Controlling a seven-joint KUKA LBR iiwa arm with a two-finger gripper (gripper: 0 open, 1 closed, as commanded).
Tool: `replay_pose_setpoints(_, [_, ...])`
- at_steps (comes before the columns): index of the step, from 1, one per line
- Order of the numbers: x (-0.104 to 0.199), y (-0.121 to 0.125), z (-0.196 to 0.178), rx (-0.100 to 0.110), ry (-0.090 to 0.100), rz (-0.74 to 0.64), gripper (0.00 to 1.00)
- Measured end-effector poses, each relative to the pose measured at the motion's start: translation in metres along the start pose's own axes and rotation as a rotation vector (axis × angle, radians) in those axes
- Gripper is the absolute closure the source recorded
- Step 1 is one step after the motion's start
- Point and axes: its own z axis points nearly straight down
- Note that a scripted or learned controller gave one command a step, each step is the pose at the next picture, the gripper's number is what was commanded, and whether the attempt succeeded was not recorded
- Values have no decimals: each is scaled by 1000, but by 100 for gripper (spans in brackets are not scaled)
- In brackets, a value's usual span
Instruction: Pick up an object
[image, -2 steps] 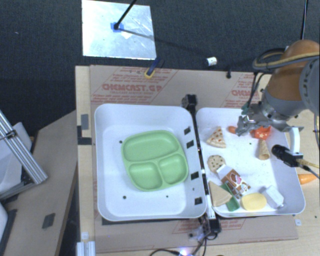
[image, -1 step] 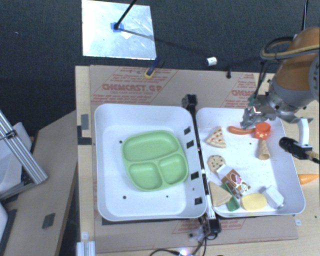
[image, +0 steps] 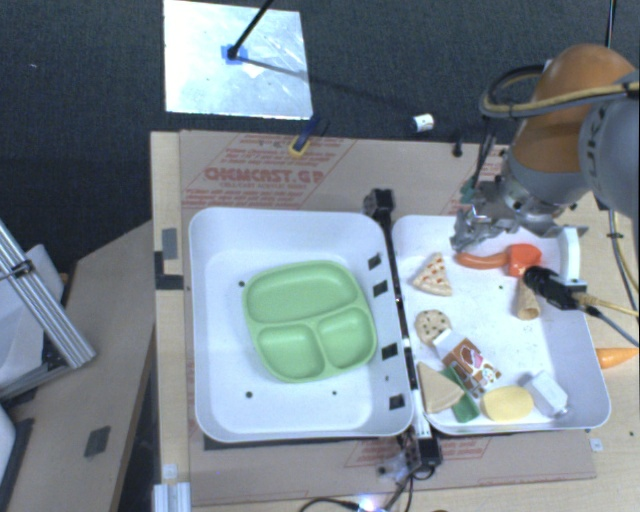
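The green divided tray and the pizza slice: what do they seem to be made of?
The green divided tray looks like moulded plastic with a smooth, slightly matte finish: even colour, rounded compartment walls, soft highlights. The pizza slice looks like a toy, probably plastic or rubber, with flat printed-looking colours; the view is too coarse to tell which.

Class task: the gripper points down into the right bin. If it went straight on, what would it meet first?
Probably the orange-red curved toy just below the gripper; depth is unclear, so it might reach the bin floor beside it.

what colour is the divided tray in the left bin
Light green; the divided tray shows best in the camera view.
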Motion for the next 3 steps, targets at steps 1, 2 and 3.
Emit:
replay_pose_setpoints(1, [50,12,7,0,0,0,100])
replay_pose_setpoints(2, [101,19,-4,0,1,-1,100])
replay_pose_setpoints(3, [89,19,-8,1,-1,8,100])
